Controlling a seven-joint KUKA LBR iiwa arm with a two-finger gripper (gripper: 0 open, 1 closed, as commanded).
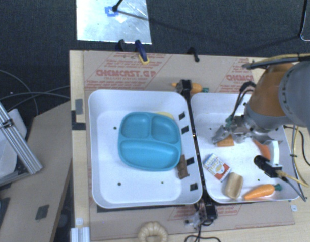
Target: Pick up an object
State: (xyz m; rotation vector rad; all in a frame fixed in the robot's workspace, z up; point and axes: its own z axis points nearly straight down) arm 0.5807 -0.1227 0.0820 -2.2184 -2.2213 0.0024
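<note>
i have the gripper [226,133] low in the right bin [211,105], an orange wedge [226,142] just beneath it. how far it's open, i cannot tell. i'd centre on the wedge before closing.

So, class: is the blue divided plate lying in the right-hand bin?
No, the blue divided plate lies in the left bin, across the divider from the arm.

In the right bin [205,116], open floor is showing along the far side. Nearer, a small packet [215,166], a tan roll [233,184] and a carrot [259,191] are crowding the front edge. In the left bin [102,150], a blue tray [148,140] is taking the middle, leaving the margins open.
</note>
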